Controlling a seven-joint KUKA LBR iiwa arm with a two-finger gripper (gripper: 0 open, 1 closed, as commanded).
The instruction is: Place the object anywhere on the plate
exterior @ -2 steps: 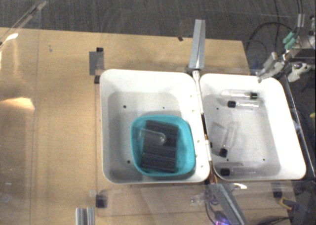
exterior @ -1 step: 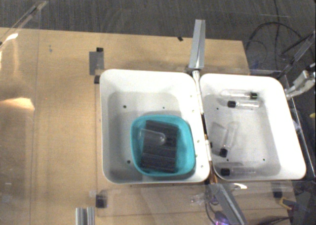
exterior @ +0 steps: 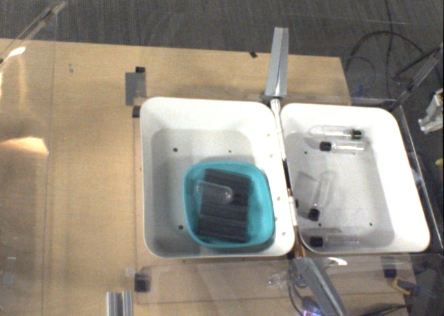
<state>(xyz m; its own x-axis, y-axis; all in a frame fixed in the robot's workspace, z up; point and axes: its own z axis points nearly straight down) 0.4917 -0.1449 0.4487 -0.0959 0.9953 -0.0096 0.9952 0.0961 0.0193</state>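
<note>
A clear tube (exterior: 215, 192) lies on the teal plate (exterior: 261, 196) in the lower middle of the frame, resting across a dark ribbed block (exterior: 223, 214) that covers most of the plate's floor. The plate itself sits in the lower right part of the left bin (exterior: 161, 162). Judged from this layout, one object already lies on the plate, so either the placing step is finished or a further pick is about to start.

To the right, the right bin (exterior: 409, 231) bears more clear tubes with black caps: one pair (exterior: 338, 139) near its upper middle, one tube (exterior: 318, 196) slanting at its left centre, and another (exterior: 331, 241) along its lower edge. All lie well apart from the plate.

The state of the end effector cannot be told here.

If another tube is wanted, the next move would call for a descent into the right bin, a grip across a tube's narrow body, a lift over the wall between the bins and a release above the plate. The transparent, round tubes look likely to roll or slip.
</note>
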